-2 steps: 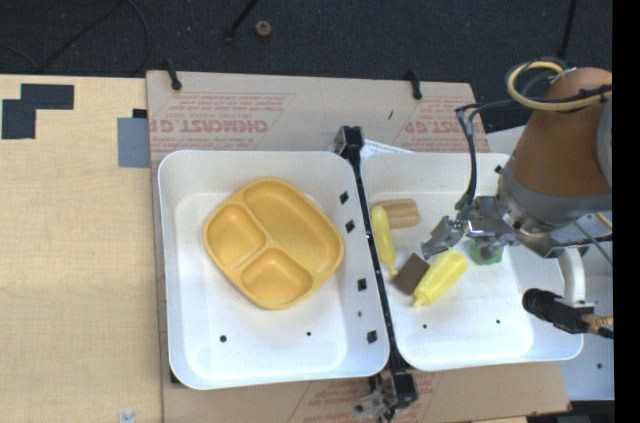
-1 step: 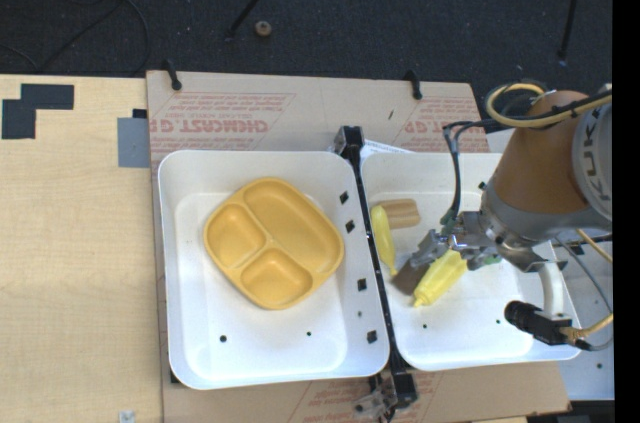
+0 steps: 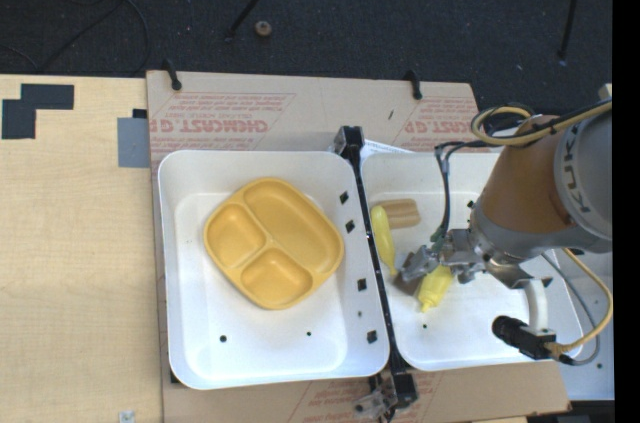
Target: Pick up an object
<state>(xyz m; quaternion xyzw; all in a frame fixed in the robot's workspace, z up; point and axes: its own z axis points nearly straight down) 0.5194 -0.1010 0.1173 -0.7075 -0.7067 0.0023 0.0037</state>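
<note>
- Two shallow white bins are sitting side by side on the tabletop (image 3: pixel 70 261): a left bin (image 3: pixel 200 351) and a right bin (image 3: pixel 460 351), split by a black divider (image 3: pixel 368 251).
- One yellow three-compartment plate (image 3: pixel 273 242) is lying flat in the left bin, roughly centred and turned at an angle to the bin walls.
- Three loose items are lying in the right bin, all in its left half.
- One yellow banana-like piece (image 3: pixel 382 233) is lying just beside the divider, running lengthwise along it.
- One tan cylinder (image 3: pixel 402 212) is lying on its side next to the upper end of that piece; touching or apart, cannot tell.
- One small yellow object (image 3: pixel 435 288) is lying on the bin floor directly under the hand (image 3: pixel 428 263), near the bin's middle.
- One arm (image 3: pixel 540 201), grey with an orange section, is reaching in from the right and covering the right bin's upper right part.
- The hand is hanging low over the small yellow object; whether its jaws are wide, narrow or closed on that object, I cannot tell.
- One sheet of printed cardboard (image 3: pixel 300 111) is lying beneath both bins, showing past their far edge.
</note>
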